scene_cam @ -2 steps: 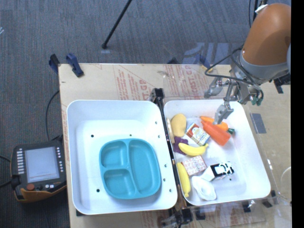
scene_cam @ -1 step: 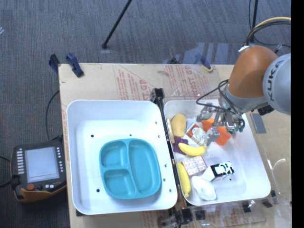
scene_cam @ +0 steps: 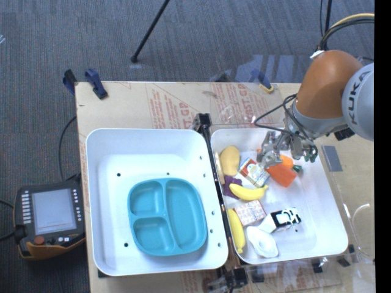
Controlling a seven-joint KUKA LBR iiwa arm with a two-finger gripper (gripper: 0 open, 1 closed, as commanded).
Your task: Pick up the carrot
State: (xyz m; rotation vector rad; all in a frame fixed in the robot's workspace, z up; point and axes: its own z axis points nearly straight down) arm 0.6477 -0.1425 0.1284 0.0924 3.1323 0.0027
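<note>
Locate first the white moulded item (scene_cam: 264, 243) at the near edge of the right white bin (scene_cam: 327, 215); at its 10 o'clock lies a long yellow plastic banana (scene_cam: 237, 229), and at its 2 o'clock a black-and-white toy cow (scene_cam: 285, 218). A printed card box (scene_cam: 250, 212) sits just beyond. A second yellow banana (scene_cam: 247, 191) lies at mid-bin, with a pale yellow pear-shaped fruit (scene_cam: 230, 160) at its 11 o'clock. The orange wedge-shaped plastic carrot (scene_cam: 282, 172) rests at the banana's 2 o'clock, beside a small carton (scene_cam: 255, 172). The two-finger gripper (scene_cam: 278, 153) sits directly over the carrot; you cannot tell whether its jaws are open or closed. The left white bin (scene_cam: 104, 163) holds a blue sectioned plate (scene_cam: 166, 215).
</note>
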